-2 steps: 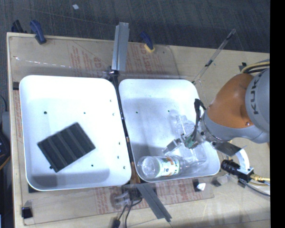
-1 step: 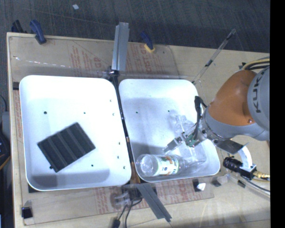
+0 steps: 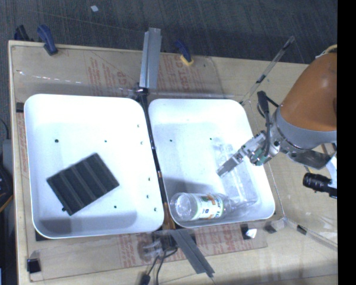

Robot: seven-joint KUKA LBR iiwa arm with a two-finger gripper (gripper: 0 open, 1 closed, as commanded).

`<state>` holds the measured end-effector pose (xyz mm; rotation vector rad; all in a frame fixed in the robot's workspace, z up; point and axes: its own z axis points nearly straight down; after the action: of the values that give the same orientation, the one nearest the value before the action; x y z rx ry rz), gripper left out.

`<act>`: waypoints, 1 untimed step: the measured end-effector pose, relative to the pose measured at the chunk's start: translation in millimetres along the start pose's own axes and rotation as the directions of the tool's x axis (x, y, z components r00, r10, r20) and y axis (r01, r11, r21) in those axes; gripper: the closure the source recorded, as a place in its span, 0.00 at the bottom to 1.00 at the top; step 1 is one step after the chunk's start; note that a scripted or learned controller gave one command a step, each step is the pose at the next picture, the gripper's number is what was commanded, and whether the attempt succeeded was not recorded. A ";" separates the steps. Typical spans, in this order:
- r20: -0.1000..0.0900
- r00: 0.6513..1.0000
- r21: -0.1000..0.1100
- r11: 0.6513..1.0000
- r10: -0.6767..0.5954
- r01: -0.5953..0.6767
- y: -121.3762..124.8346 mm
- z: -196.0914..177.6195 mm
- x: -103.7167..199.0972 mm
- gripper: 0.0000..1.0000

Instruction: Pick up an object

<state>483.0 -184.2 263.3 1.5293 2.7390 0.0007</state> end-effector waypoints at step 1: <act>0.000 1.000 0.000 1.000 0.000 0.000 -0.1 0.1 0.0 0.00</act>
<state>482.9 -184.3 263.3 1.5295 2.7390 0.0005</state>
